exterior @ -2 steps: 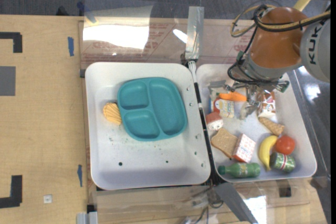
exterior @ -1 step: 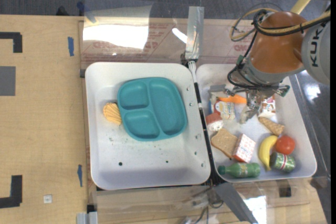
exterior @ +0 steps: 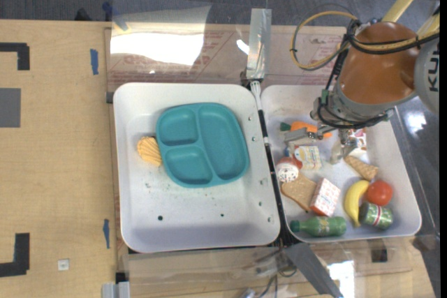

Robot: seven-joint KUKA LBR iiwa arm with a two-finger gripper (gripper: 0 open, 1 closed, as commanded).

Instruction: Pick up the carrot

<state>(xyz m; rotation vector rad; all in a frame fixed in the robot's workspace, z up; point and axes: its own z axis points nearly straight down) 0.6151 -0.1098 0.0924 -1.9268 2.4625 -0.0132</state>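
Within the left white plastic bin [exterior: 133,220] sits a teal three-compartment plastic plate [exterior: 202,143], with a tan scalloped toy shell [exterior: 149,149] touching its left edge. Next over, the right white bin [exterior: 408,209] holds the small orange toy carrot [exterior: 302,128] near its upper left (green top pointing left). Just right of it hangs the two-finger gripper [exterior: 343,147]; whether its fingers are spread or closed cannot be told. Nearby lie a yellow toy banana [exterior: 354,201] and green bottle [exterior: 319,225].

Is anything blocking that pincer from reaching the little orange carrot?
Nothing visible does. The pincer hangs just right of the small orange carrot with a green tip, with bare white bin floor around it; the other toys lie nearer the camera.
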